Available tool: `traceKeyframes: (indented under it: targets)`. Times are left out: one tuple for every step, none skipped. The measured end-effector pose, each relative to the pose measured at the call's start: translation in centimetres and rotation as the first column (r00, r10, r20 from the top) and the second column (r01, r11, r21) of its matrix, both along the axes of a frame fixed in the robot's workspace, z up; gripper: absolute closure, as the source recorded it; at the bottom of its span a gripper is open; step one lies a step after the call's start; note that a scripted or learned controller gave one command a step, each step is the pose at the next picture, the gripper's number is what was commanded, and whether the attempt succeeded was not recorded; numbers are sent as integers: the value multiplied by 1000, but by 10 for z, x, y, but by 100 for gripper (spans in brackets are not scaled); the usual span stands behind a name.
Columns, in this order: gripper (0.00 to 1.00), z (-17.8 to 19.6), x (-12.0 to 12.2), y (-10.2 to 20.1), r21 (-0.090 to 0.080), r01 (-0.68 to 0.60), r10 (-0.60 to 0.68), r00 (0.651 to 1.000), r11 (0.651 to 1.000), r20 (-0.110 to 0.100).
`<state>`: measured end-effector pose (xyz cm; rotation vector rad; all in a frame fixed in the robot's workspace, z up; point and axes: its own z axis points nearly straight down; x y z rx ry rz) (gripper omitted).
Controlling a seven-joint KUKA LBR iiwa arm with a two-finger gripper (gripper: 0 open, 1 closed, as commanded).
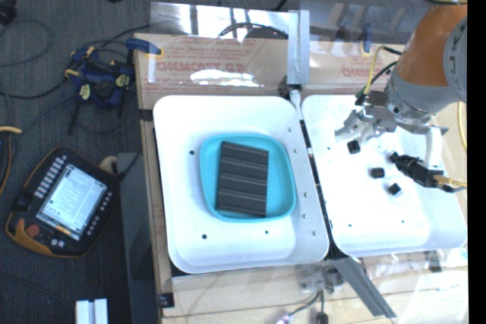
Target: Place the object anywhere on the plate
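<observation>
A dark grey ribbed rectangular block lies flat on the light blue plate, which sits in the middle of the left bin. The block rests fully within the plate's rim. My gripper hangs over the upper middle of the right bin, well to the right of the plate. It is open, its dark fingertips stand apart, and nothing is between them. The orange-banded wrist comes in from the upper right.
A raised divider separates the two bins. Cardboard and clear sheeting stand behind the bins. A black cable fitting hangs off the wrist. A teach pendant and blue clamps lie on the floor at left.
</observation>
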<state>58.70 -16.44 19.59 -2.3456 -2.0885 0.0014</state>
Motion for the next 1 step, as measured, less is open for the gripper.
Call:
traceKeyframes:
  targets:
    - [100,-40,-49,36,-11,-115,115,993,993,10]
